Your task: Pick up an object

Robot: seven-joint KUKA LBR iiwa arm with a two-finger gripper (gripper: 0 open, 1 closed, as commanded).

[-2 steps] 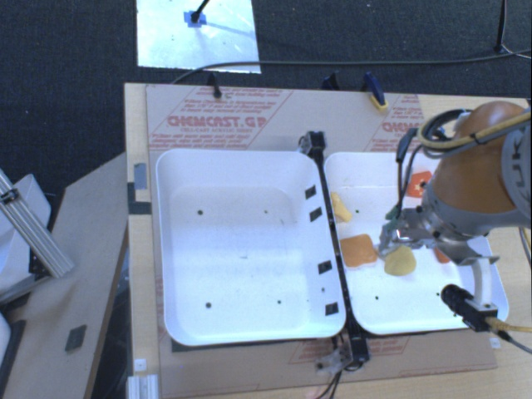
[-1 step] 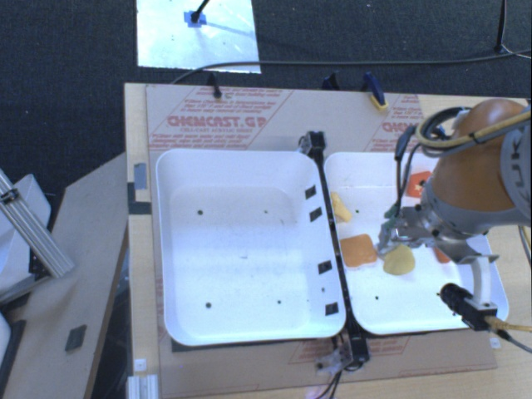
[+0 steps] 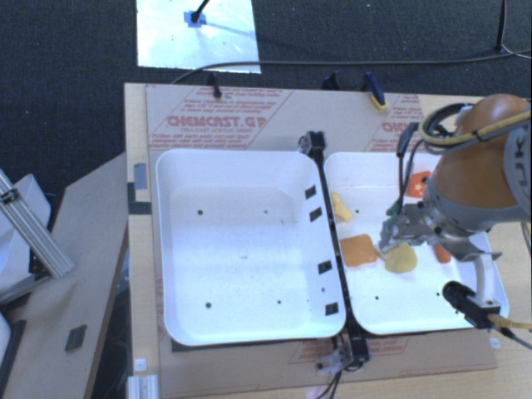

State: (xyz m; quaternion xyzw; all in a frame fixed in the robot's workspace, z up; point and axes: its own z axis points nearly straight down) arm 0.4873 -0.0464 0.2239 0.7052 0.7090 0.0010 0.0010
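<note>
The right bin [image 3: 391,314] holds several small objects. An orange flat piece [image 3: 358,250] lies near the divider, with a pale yellow rounded object [image 3: 401,258] just right of it. A small yellow piece [image 3: 340,207] sits farther back by the divider. A red-orange object [image 3: 418,184] shows behind the arm, and a small red bit [image 3: 442,255] peeks out at the right. My gripper [image 3: 396,234] hangs low over the right bin, directly above the pale yellow object and next to the orange piece. The bulky wrist [image 3: 478,173] covers the bin's right part.
The left bin [image 3: 241,248] sits beside the right one, with black clips [image 3: 322,239] along the shared rim. A brown board [image 3: 249,115] lies under both bins. A black part of the arm [image 3: 465,299] hangs over the right bin's front corner. Cables run behind.
</note>
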